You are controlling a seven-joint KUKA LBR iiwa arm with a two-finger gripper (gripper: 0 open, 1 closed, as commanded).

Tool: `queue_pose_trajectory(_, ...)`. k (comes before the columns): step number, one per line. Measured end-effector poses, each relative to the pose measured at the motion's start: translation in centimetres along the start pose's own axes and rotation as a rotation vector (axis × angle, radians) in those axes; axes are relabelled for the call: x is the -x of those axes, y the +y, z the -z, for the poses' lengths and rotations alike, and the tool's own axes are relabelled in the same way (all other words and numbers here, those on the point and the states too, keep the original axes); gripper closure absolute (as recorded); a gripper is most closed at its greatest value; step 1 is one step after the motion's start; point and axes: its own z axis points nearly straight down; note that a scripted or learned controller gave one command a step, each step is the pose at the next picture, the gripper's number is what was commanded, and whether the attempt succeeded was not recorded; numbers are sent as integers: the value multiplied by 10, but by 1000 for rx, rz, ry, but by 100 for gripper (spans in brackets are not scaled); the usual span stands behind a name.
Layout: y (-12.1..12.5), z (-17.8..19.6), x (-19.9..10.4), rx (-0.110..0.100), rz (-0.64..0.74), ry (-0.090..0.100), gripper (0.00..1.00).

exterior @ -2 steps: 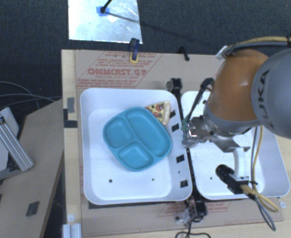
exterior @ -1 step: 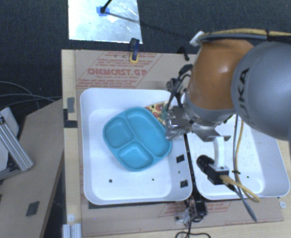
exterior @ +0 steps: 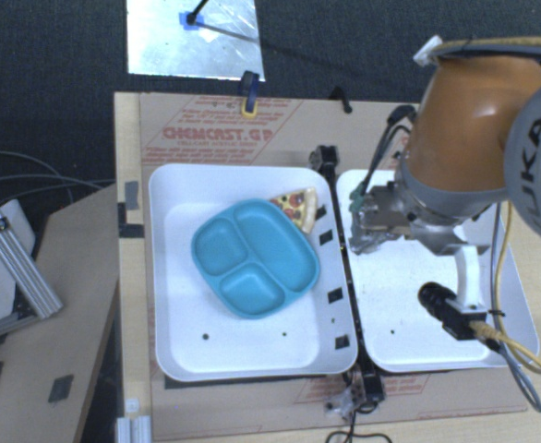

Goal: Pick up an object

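Seen from above at a slant, two shallow white bins sit side by side on a cardboard-covered tabletop (exterior: 215, 127). The left bin (exterior: 183, 340) holds a blue divided plate (exterior: 254, 257) with three compartments, lying flat near the bin's middle and turned at an angle. Just beyond the plate's upper right edge lies a toy pizza slice (exterior: 297, 207), touching or nearly touching the plate's rim, near the bin's far right corner. Whether the slice rests partly on the rim cannot be told.

The right bin (exterior: 409, 349) is largely covered by the grey robot arm, which reaches in from the right. Its orange band (exterior: 474, 109) fills the upper right of the scene. Below the band, the metal jaws (exterior: 363, 224) hang over the left part of the right bin, close to the divider between the two bins. The arm's own body hides the tips, so I cannot tell how wide the jaws stand or whether anything lies between them. They are apart from the plate and the pizza slice, both of which lie across the divider in the other bin.

A black cable fitting (exterior: 446, 310) with yellow cables hangs beneath the arm over the right bin. At the top, a shiny metal sheet (exterior: 197, 26) lies on dark carpet.
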Motion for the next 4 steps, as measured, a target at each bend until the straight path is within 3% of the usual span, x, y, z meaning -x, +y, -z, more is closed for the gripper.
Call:
queue_pose_trajectory(1,0,45,-59,-1,12,3,100)
queue_pose_trajectory(2,0,43,-55,-5,6,0,0)
queue_pose_trajectory(3,1,54,-55,-1,12,0,100)
queue_pose_trajectory(4,1,53,-55,-2,11,0,0)
